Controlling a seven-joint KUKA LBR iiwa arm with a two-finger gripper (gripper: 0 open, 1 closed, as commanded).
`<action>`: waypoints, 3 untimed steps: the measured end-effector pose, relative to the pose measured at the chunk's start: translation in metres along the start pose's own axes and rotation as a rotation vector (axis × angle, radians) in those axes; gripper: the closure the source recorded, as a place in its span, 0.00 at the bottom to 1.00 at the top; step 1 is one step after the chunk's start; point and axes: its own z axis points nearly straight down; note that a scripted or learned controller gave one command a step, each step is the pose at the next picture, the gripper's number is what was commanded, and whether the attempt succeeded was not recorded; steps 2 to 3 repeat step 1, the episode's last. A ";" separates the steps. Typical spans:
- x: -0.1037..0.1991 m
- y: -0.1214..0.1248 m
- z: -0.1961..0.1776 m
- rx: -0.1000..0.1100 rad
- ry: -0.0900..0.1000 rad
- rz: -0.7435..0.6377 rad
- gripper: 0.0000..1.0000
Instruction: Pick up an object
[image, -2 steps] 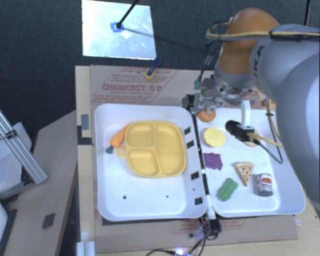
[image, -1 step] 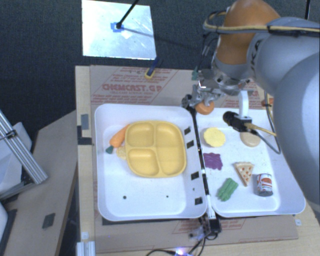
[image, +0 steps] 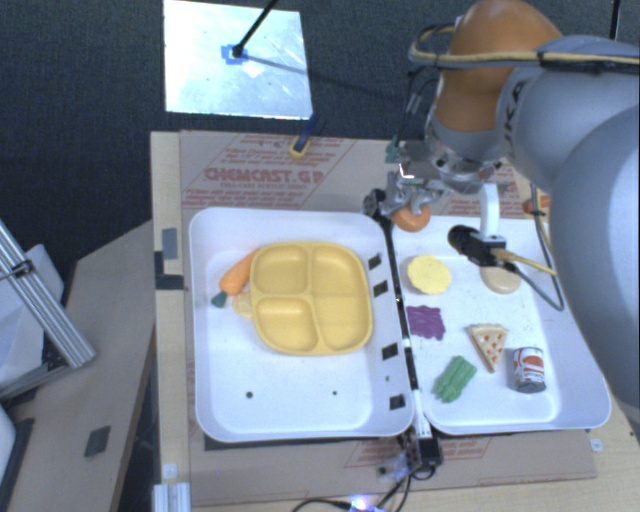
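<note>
We see two white bins side by side on the bench. In the left bin (image: 215, 400) lies a yellow divided tray (image: 305, 298), and a toy carrot (image: 236, 274) rests against its left edge.

The right bin (image: 575, 405) holds several small toys: a round yellow disc (image: 429, 274), a purple piece (image: 426, 322), a green piece (image: 454, 379), a pizza slice (image: 489, 345), a small can (image: 528, 368) standing upright near the front right, and a pale beige piece (image: 501, 280) that is partly under a black part of the arm.

The arm (image: 560, 110) reaches in from the right, and the gripper (image: 408, 205) is at the far edge of the right bin, close to the divider between the bins. Just under the gripper we see an orange object (image: 411, 217). It touches or nearly touches the gripper, but we cannot tell if the gripper has hold of it, because the gripper's body hides this part.
</note>
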 end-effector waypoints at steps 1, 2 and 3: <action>0.005 -0.008 -0.002 0.001 0.000 -0.002 1.00; 0.005 -0.008 -0.002 0.001 0.000 -0.002 1.00; 0.005 -0.008 -0.002 0.001 0.000 -0.002 1.00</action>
